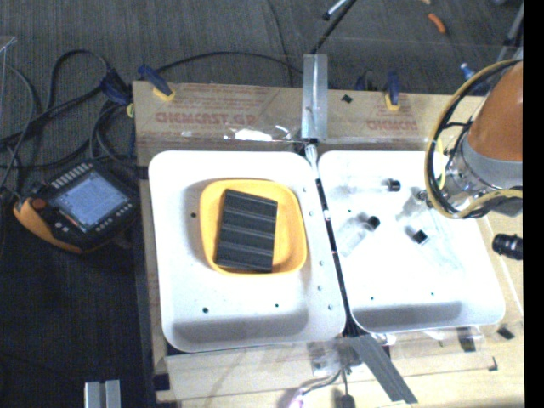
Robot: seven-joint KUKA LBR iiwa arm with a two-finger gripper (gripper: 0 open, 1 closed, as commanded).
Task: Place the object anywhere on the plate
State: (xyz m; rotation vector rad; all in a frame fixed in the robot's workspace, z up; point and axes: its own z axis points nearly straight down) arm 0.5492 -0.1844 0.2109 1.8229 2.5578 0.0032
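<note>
From the camera view, two shallow white bins are seen side by side on the counter (255,368). In the left bin (170,253) a yellow plate (293,228) is set near the middle, and a dark ribbed block (247,229) lies flat on it, well within the plate's rim and tilted slightly from square. The right bin (442,287) carries a few small dark pieces (371,222) scattered over its floor, apart from one another.

The arm (501,126) is seen entering from the right, its orange band above the grey wrist, with yellow and black cables looped around it. The claw (418,219) hangs over the right bin's far right part, well apart from the plate and the block. How far the claw is open cannot be told, since it is seen from above and blurred, and nothing can be made out in it.

Left of the bins, a handheld control pendant (81,204) with a lit screen rests on the dark floor, with black cables trailing from it.
</note>
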